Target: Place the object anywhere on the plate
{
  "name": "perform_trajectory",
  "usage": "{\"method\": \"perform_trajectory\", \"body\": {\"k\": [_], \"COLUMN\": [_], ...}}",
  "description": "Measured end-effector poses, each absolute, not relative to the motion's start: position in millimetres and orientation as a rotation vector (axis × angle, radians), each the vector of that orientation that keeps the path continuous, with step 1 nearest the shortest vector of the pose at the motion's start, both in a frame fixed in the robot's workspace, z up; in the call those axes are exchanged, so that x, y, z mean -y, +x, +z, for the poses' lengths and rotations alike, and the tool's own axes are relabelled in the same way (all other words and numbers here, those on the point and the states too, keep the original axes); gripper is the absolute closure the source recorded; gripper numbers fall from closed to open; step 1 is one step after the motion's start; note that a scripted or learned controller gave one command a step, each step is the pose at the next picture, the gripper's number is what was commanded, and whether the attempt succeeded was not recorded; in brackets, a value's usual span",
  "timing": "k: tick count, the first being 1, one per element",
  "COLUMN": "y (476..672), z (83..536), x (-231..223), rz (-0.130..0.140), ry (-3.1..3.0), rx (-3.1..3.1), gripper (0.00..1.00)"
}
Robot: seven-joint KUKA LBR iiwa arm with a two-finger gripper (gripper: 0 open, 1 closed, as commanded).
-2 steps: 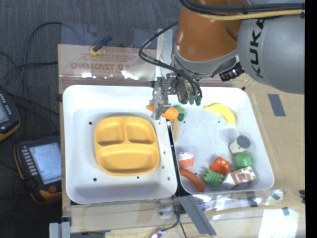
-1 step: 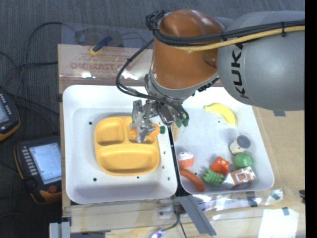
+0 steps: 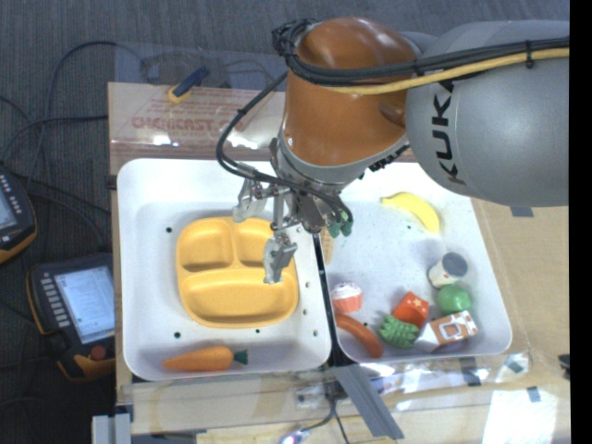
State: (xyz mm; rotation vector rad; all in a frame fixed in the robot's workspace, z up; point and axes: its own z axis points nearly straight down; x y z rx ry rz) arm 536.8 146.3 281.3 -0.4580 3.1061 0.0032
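White bins | claw point(image 3: 277, 265) over plate point(image 3: 215, 289) — carrot point(image 3: 200, 360) well below-left

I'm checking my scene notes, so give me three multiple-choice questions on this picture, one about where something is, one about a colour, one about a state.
1. Where does the carrot lie?
A. In the left bin, in front of the plate
B. On the plate
C. In the right bin

2. What colour is the plate?
A. White
B. Yellow
C. Green

3. What is on the plate?
A. The banana
B. The carrot
C. No object; the gripper hangs over it

Answers:
1 A, the carrot rests on the white floor of the left bin near its front wall.
2 B, the divided plate is yellow against the white bin.
3 C, the compartments in view are bare; the banana is in the right bin.
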Motion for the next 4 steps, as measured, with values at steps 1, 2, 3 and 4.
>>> {"method": "perform_trajectory", "body": {"k": [1, 2, 3, 4], "y": [537.9, 537.8, 538.8, 538.8], "z": [290.9, 290.9, 300.4, 300.4], "x": [-147.0, -147.1, -147.6, -147.7], "rz": [0.006, 0.007, 0.009, 0.010], "ry": [-0.456, -0.457, -0.455, -0.455], "rx": [-3.104, -3.104, -3.101, -3.101], "gripper": [1.00, 0.00, 1.00, 0.00]}}
